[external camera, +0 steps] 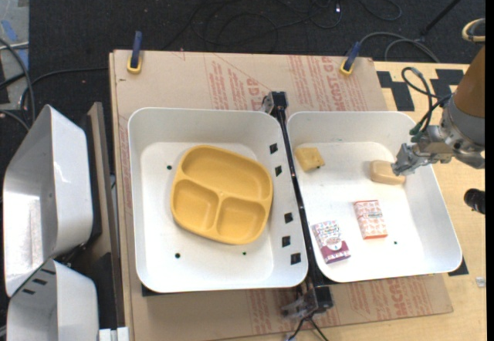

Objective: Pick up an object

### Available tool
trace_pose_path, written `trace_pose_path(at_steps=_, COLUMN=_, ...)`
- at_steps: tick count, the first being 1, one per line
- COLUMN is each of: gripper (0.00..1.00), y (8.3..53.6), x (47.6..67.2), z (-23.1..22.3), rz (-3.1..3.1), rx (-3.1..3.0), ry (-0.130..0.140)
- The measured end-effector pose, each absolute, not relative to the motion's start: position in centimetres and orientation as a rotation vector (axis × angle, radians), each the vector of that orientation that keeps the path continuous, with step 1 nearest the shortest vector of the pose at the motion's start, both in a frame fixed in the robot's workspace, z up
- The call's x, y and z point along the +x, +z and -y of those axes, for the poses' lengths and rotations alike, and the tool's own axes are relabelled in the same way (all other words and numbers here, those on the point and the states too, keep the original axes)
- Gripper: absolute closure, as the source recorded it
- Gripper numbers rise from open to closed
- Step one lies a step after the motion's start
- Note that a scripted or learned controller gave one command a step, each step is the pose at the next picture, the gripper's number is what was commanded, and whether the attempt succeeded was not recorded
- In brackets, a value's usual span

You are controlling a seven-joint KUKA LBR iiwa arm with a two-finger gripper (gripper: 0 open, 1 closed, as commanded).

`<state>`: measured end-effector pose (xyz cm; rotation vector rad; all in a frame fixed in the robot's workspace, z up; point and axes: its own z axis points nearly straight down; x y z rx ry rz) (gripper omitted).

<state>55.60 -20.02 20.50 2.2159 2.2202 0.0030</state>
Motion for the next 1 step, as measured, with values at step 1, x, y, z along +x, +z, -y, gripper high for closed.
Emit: trace_pose_path(at_steps=1, gripper=1.00, y=26.80, x=56.00, z=20.44, rz=-2.221, rx=2.212, ry=0.004)
